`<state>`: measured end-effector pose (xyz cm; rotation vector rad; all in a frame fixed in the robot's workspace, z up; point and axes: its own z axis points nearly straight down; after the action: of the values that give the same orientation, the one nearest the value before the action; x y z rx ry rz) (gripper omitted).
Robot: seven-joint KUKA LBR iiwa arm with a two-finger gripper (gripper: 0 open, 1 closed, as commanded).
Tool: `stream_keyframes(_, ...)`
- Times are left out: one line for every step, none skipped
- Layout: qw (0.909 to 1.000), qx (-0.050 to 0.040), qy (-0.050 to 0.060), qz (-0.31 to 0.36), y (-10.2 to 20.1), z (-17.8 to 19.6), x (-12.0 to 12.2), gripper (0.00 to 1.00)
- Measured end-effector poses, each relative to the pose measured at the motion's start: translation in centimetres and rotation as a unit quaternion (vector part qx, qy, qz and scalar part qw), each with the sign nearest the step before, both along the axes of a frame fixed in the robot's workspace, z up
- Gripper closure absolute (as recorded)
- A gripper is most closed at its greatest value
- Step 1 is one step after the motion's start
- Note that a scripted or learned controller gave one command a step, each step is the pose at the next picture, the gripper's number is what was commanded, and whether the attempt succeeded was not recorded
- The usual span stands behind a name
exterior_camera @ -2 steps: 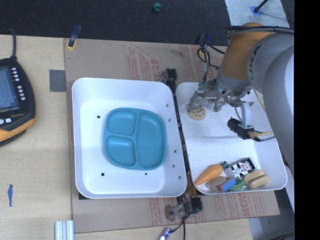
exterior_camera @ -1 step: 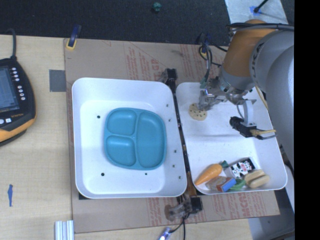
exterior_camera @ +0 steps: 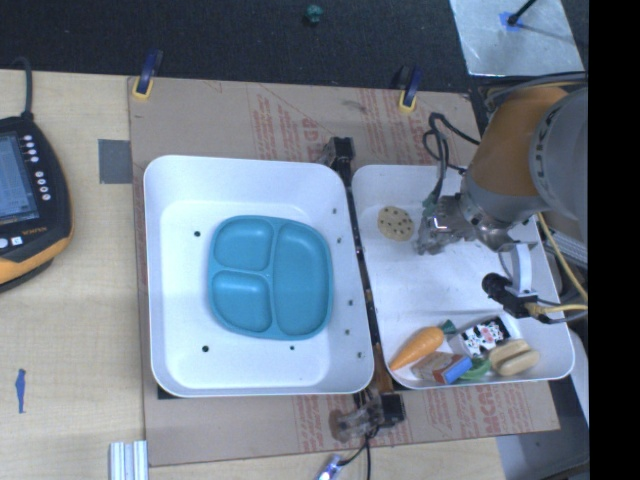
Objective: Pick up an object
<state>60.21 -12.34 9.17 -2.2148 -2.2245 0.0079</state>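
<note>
The right white bin (exterior_camera: 400, 298) holds a round tan cookie (exterior_camera: 395, 222) near its far left. An orange carrot (exterior_camera: 417, 345), a blue piece (exterior_camera: 458, 369), a small printed box (exterior_camera: 484, 335) and a tan bun-shaped toy (exterior_camera: 511, 357) crowd its near edge. My gripper (exterior_camera: 437, 234) hangs low over the bin's upper middle, just right of the cookie and apart from it. Nothing is visible between its fingers. The grey arm with its orange band (exterior_camera: 515, 138) covers the bin's far right corner.
The left white bin (exterior_camera: 170, 268) holds a blue divided plate (exterior_camera: 271, 275). A teach pendant (exterior_camera: 25, 198) lies at the far left of the bench. Clamps (exterior_camera: 146, 74) pin the cardboard sheet at the back. Cables loop beside the arm at the right.
</note>
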Motion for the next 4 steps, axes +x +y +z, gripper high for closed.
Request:
stream_keyframes(1.0000, 0.0009, -0.002, 0.000, 3.3, 10.1, -4.5, 1.00)
stream_keyframes(1.0000, 0.0011, -0.001, -0.001, 5.7, 10.0, 2.6, 1.00)
stream_keyframes(1.0000, 0.0010, -0.001, -0.001, 5.7, 10.0, 2.6, 0.00)
stream_keyframes(1.0000, 0.0002, 0.001, -0.001, 2.5, 0.8, 5.3, 0.00)
